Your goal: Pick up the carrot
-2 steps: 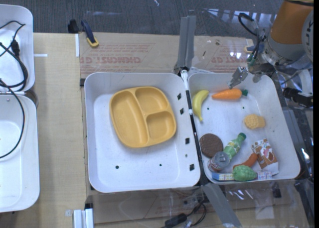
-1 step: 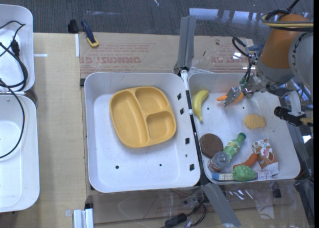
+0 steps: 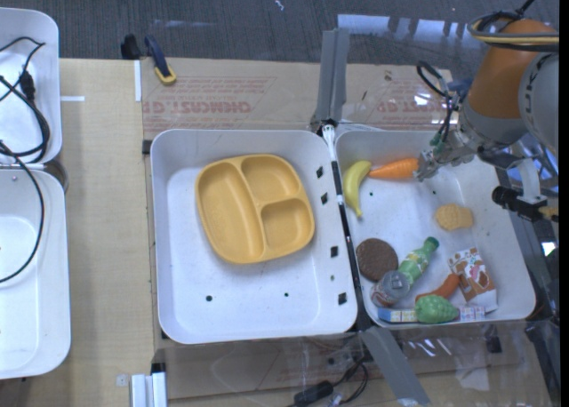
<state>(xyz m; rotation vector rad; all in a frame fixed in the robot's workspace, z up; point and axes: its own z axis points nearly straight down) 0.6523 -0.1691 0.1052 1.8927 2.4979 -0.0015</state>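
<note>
Two white bins: left bin [image 3: 178, 219] holds a yellow tray [image 3: 255, 207]; gripper [image 3: 425, 168] touches the carrot [image 3: 394, 168] beside a banana [image 3: 355, 185].

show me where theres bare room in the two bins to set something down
Left bin: bare floor around the yellow plate, widest below it. Right bin: a bare strip mid-floor between banana and cracker. Its lower end is crowded: cookie, bottle, box.

Grey arm [image 3: 533, 85] with a broad orange band, black cables looping beside the wrist, small metallic end piece
</note>
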